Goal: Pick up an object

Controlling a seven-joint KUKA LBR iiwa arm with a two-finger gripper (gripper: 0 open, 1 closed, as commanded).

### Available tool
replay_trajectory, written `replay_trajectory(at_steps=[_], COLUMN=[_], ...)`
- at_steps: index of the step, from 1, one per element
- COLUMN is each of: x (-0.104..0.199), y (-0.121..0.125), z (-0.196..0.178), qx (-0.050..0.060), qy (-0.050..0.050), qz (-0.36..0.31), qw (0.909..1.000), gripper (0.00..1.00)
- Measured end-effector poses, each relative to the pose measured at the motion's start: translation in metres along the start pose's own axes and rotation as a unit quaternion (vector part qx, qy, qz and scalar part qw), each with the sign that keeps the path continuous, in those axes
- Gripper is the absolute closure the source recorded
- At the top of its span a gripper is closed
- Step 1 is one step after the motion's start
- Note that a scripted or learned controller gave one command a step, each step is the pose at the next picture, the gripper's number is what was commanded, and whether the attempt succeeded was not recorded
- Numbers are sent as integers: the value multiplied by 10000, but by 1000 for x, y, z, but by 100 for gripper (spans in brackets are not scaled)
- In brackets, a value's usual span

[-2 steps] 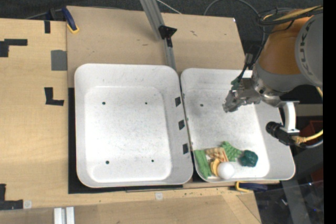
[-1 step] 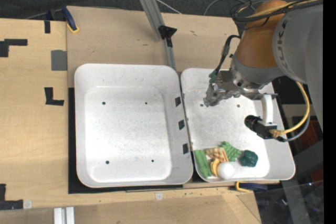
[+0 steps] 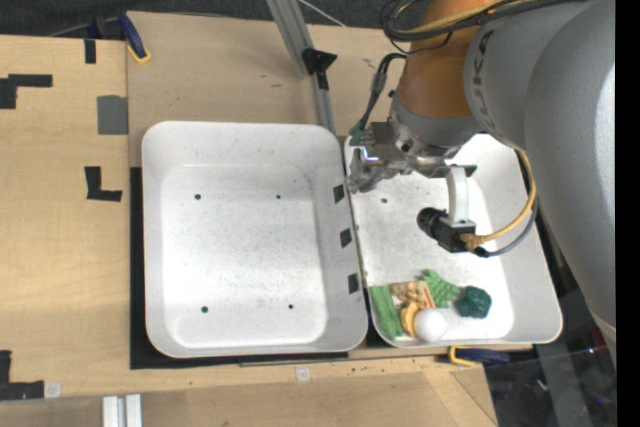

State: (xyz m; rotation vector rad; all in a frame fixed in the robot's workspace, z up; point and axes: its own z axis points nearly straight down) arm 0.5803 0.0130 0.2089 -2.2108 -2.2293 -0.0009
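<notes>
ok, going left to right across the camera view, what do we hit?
Left bin → gripper at the divider → then, low in the right bin: yellow piece → white ball → dark green lump.

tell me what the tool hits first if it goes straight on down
Likely bare floor of the right bin, by its left wall; depth is unclear. The tool hangs apart from the object pile.

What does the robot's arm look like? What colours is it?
The arm is fat, round and grey, with a shiny orange band above the wrist. Thin black cables loop over the band. The gripper at its end is small, silvery metal.
</notes>
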Motion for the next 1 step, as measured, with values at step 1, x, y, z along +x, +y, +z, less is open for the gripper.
replay_trajectory(at_steps=[1], x=[51], y=[4], z=[-12], qx=[0], qy=[0], qz=[6], qw=[10000], gripper=[100])
